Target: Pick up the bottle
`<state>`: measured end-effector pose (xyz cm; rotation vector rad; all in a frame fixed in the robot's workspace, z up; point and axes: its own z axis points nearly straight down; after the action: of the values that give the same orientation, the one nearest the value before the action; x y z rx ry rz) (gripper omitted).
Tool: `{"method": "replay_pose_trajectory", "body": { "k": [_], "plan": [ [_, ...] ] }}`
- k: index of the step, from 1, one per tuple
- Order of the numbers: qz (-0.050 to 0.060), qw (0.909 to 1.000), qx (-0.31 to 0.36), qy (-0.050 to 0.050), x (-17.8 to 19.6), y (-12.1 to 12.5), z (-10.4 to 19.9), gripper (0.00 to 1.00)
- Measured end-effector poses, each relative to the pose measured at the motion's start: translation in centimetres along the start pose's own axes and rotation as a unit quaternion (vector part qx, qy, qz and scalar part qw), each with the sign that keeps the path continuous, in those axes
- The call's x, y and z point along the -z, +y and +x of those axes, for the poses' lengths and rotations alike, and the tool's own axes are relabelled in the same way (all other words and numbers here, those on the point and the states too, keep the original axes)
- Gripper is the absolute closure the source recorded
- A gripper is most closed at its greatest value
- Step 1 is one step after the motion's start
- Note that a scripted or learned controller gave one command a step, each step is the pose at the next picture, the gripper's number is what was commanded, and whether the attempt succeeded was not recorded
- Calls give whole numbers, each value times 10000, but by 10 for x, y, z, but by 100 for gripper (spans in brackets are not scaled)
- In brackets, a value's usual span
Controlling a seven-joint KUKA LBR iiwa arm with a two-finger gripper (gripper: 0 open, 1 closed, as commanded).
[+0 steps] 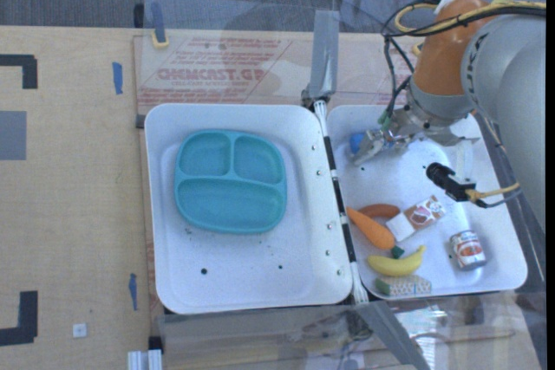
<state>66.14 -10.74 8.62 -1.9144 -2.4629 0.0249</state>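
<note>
In the camera view, the arm (512, 91) reaches in from the right over the far end of the right bin (513, 271). Its tool (376, 142) is low in that bin's far left corner. The metal parts there are small and blurred, so I cannot tell whether the tool stands wide or narrow, and nothing can be seen held in it.

The bottle (356, 140) is, as I judge it, the small blue thing in that same corner, just beside the tool tip and close to the wall shared with the left bin (165, 273). I cannot tell whether tool and bottle touch.

The step in hand looks like the approach to the grasp. To do it well:
- Centre the tool over the bottle rather than beside it, since it now sits slightly to the right.
- Turn the wrist so the closing line runs along the wall; there looks to be little room between bottle and wall.
- Go down slowly, as a small light bottle may skid or tip into the corner.
- Close, then lift straight up and check that the bottle comes along.

The carrot (371, 229), box (418, 215), banana (397, 262) and can (468, 249) lie at the near end, well apart from the bottle. The plate (230, 182) is in the left bin and plays no part.
</note>
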Motion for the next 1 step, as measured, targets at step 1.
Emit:
{"method": "replay_pose_trajectory", "body": {
  "k": [1],
  "plan": [
    [32,9902,1397,-42,1,-3,-3,0]
  ]
}}
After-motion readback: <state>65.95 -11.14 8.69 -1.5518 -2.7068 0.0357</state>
